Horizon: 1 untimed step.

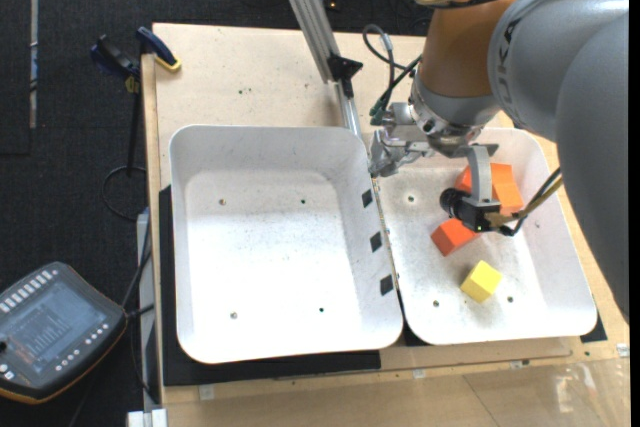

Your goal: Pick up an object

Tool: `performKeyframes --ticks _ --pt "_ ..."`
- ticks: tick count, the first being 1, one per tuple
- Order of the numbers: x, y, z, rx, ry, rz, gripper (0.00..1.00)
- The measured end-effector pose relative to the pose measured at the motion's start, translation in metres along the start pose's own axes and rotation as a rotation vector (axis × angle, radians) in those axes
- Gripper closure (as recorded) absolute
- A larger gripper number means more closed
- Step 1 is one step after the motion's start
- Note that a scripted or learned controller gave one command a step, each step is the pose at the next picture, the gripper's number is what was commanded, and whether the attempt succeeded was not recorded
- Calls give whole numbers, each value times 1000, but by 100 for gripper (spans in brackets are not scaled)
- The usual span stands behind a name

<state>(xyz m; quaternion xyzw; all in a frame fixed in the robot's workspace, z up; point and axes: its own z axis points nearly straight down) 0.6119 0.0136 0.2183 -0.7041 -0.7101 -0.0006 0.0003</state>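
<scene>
The right bin (570, 315) holds three blocks. One orange block (504, 185) lies near its far right side, a second orange block (452, 236) sits in the middle, and a yellow block (481, 281) rests closer to the front. My gripper (385, 155) hangs over the far left corner of the right bin, close to the wall shared with the left bin (190, 215). It is to the left of all three blocks and apart from them. Nothing shows between its tips.
A slanted metal pole (305, 10) comes down to the bench just behind the gripper. A blue and yellow clamp (135, 57) grips the bench's far left corner. A teach pendant (50, 330) lies on the floor at the lower left.
</scene>
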Motion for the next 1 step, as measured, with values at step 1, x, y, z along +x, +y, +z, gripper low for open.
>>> performKeyframes --ticks 1 --pt "43 13 -5 -2 0 1 100"
